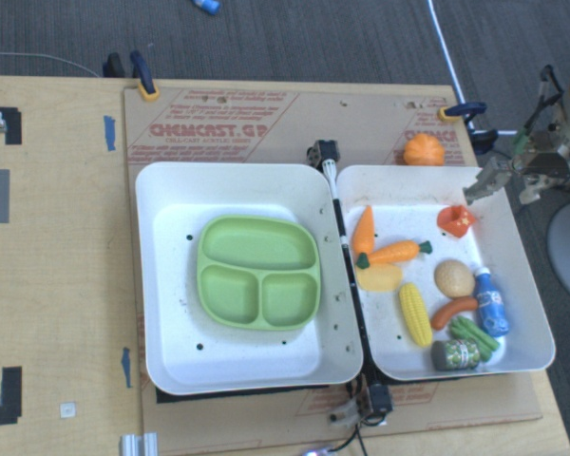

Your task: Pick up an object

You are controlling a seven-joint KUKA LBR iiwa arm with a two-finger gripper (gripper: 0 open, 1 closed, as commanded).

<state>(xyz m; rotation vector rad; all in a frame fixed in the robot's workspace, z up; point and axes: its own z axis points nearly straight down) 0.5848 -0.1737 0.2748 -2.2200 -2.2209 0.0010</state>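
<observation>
Your gripper point(482, 186) hangs at the right bin's point(537, 283) far right rim, whether open or closed I cannot tell, with the red tomato point(454, 220) just below-left of it and the carrots point(363, 232), corn point(415, 313) and bottle point(490, 302) farther off.

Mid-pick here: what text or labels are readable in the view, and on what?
"CHEMCAST GP", red print on the brown board under the bins; the smaller lines around it are blurred.
Red print near the orange fruit: too blurred.
Blue bottle label: too small.
Dark can label: too small.
</observation>
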